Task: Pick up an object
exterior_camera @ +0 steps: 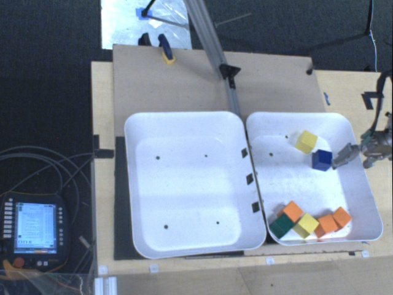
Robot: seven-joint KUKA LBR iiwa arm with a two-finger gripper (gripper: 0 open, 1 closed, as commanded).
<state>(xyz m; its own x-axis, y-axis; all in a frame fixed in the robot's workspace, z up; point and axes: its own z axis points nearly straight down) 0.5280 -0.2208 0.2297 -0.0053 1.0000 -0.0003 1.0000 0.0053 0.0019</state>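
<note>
**On the bench: two white bins, cubes all in the right one**

Across a dark carpeted floor sits a tan bench with a metal pole slanting over its back. Left bin and right bin stand side by side, rims touching. Teach pendant lies at lower left with cables; its lit screen is too small to read. No legible labels anywhere.

Gripper reaches over the right bin's right rim, fingertips pointing left, just beside the blue cube; cannot tell how wide the fingers stand, and nothing is seen between them. Blue cube is turned slightly askew, touching the yellow cube up-left of it.

Along the near wall: green cube, orange cube, second yellow cube, two more orange cubes, clustered and touching. Cubes have no long axis.
</note>
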